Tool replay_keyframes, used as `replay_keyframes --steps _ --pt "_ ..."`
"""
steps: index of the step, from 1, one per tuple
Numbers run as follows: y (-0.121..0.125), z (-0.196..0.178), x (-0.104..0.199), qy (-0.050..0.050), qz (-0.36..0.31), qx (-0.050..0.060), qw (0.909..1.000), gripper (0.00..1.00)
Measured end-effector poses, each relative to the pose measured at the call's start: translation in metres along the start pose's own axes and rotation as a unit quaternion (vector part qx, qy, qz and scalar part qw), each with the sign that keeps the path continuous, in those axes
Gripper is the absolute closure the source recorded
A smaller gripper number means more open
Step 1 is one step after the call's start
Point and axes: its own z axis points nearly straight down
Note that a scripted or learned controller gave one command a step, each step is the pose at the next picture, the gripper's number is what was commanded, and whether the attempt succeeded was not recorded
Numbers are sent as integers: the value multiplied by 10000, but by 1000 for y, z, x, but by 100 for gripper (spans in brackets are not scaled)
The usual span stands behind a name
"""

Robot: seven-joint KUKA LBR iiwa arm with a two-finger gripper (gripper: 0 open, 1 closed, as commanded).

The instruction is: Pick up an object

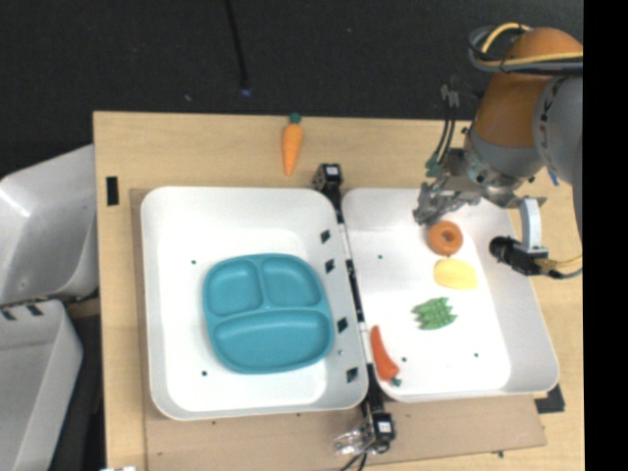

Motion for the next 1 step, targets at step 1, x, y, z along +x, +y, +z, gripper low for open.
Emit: replay_keyframes --steps 1 --pt "2 -54 -2 1 -11 4 10000 100"
